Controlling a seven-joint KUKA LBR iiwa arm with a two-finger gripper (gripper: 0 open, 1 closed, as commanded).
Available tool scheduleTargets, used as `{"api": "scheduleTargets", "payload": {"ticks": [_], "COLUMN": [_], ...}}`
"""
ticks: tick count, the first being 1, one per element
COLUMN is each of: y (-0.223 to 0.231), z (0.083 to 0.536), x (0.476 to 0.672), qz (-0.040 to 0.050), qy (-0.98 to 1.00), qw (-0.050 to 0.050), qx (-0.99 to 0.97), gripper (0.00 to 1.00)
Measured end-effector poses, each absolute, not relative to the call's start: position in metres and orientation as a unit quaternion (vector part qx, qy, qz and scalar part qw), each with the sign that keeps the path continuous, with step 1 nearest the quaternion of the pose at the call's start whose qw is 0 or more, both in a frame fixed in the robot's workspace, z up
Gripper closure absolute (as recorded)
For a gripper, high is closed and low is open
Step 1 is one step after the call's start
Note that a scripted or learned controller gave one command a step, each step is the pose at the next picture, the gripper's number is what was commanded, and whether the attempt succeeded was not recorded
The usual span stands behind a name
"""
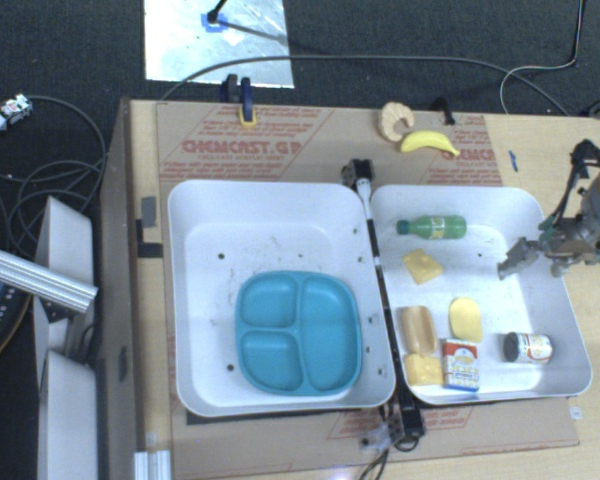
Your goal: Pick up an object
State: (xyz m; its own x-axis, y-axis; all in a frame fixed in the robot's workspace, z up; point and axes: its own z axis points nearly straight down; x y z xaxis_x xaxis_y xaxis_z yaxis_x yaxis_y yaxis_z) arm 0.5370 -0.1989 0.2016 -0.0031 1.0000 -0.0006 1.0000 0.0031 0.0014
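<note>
Tan cardboard with red print covers the bench [280, 138], and two shallow white bins sit side by side on it. The left bin [195, 218] carries a blue divided plate [298, 330] toward its near edge, a little right of its middle. The right bin [500, 208] holds the smaller things: a green bottle [432, 228] lies on its side near the far edge; a yellow wedge [422, 266] lies just nearer than it, toward the left wall; a tan bread-like roll [416, 330] rests along the left wall with a pale yellow block [423, 370] touching its near end in the near left corner. A yellow rounded piece [466, 319] sits near the middle, and a red and white carton [461, 364] lies just nearer than it, against the near edge. A small can [528, 347] lies on its side toward the near right corner, apart from the carton. The grey arm reaches in over the right edge of this bin, and the gripper [512, 259] hangs above bare bin floor near the right wall, well apart from the can and the bottle; whether its fingers are spread or together cannot be told, and nothing shows between them. On the bench beyond the bins, a banana [428, 143] lies just beside a beige ring-shaped piece [395, 119].
</note>
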Motion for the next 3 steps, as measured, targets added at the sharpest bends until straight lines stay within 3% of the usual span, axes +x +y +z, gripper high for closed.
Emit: {"api": "scheduleTargets", "payload": {"ticks": [1,2,3], "y": [-0.149,-0.129,-0.129], "z": [0.113,0.084,0.095], "x": [0.519,0.487,0.488], "qz": [-0.0001,0.0006,0.002], "qy": [0.708,0.708,0.708], "qw": [-0.001,0.0,0.001], "qx": [0.706,0.707,0.706], "gripper": [0.0,0.0,1.0]}}
